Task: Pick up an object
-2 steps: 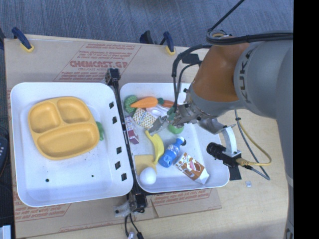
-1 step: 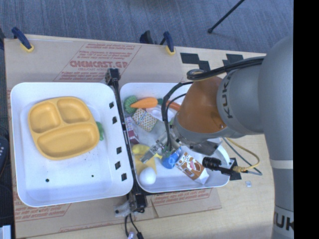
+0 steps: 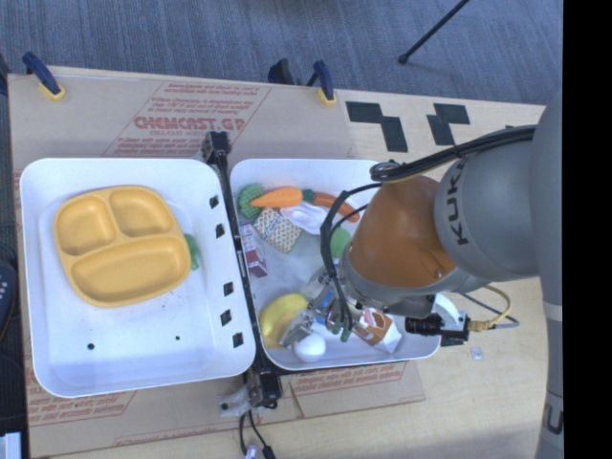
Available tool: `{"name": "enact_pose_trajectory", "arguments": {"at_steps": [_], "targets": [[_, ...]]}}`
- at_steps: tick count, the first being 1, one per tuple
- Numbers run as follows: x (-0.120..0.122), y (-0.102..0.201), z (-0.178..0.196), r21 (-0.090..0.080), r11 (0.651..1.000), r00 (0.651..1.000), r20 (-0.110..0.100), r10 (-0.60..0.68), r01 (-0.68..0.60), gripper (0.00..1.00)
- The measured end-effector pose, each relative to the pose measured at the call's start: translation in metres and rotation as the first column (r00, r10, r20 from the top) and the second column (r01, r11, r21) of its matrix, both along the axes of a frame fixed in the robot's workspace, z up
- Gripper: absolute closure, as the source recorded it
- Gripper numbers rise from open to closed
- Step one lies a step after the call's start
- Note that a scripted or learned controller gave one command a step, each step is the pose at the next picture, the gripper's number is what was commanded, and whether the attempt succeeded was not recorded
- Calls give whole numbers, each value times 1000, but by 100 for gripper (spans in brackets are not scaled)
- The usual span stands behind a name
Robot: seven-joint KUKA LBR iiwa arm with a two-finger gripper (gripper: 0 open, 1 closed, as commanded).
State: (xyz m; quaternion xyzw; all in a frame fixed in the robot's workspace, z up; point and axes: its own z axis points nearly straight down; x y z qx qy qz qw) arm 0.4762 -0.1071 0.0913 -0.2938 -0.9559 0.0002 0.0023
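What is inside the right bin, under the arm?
In the right bin: a toy carrot, a patterned box, a yellow lemon and a white egg beside the gripper. The arm covers the bin's right half.

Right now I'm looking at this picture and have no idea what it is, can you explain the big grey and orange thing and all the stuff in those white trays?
It is a robot arm, seen from a camera fixed above a bench. It reaches in from the right, its hand low in the right tray among toy food: a carrot, a lemon, a white egg and a small carton. The left tray holds a yellow divided plate. I cannot tell whether the hand holds anything.
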Motion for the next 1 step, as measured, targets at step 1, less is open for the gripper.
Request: {"name": "enact_pose_trajectory", "arguments": {"at_steps": [1], "targets": [[75, 2, 1, -1, 1000, 1000, 3, -7, 7, 0]]}}
